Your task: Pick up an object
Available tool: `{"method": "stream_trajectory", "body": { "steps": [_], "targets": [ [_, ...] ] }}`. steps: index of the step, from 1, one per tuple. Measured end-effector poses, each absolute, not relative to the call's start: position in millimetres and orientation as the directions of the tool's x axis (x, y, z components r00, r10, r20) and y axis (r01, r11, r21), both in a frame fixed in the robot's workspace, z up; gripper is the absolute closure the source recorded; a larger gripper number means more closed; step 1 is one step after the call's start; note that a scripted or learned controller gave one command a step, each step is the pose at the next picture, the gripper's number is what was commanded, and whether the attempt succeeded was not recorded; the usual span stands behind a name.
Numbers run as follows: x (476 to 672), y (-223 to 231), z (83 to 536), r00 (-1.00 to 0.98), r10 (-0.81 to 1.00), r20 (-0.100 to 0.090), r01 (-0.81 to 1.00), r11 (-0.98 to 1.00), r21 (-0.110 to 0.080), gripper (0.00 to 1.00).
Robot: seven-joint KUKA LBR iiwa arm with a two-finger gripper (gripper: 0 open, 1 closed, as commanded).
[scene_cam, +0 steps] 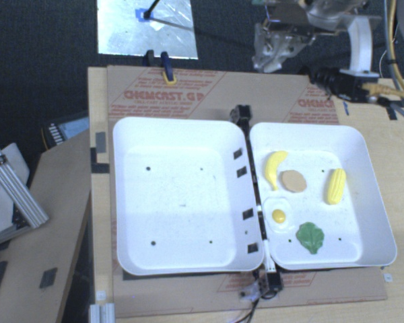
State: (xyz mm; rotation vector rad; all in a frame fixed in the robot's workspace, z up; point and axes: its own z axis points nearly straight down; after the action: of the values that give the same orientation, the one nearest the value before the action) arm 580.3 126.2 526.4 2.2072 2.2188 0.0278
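The right bin (pixel 363 153) holds several toy foods: a yellow banana (pixel 275 168), a round tan cookie (pixel 294 181), a yellow corn cob (pixel 336 185), a fried egg (pixel 279 217) and a green leaf (pixel 311 237). My gripper (pixel 273 54) hangs high at the top of the view, beyond the far edge of the right bin and well apart from the foods. Nothing shows between its fingers.
The left bin (pixel 182 194) sits beside the right one, joined along a black hinge strip (pixel 246 180). Both rest on a cardboard sheet (pixel 188 93). A shiny metal plate (pixel 147 15) lies at the back left. Cables and a black fitting (pixel 347 85) lie at the back right.
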Motion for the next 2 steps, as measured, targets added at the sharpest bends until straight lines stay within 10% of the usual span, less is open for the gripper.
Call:
{"method": "stream_trajectory", "body": {
  "steps": [2],
  "targets": [
    [515.7, 193.1, 486.4, -0.007, 1.0, 0.002, 1.0, 0.007, 0.0, 1.0]
  ]
}}
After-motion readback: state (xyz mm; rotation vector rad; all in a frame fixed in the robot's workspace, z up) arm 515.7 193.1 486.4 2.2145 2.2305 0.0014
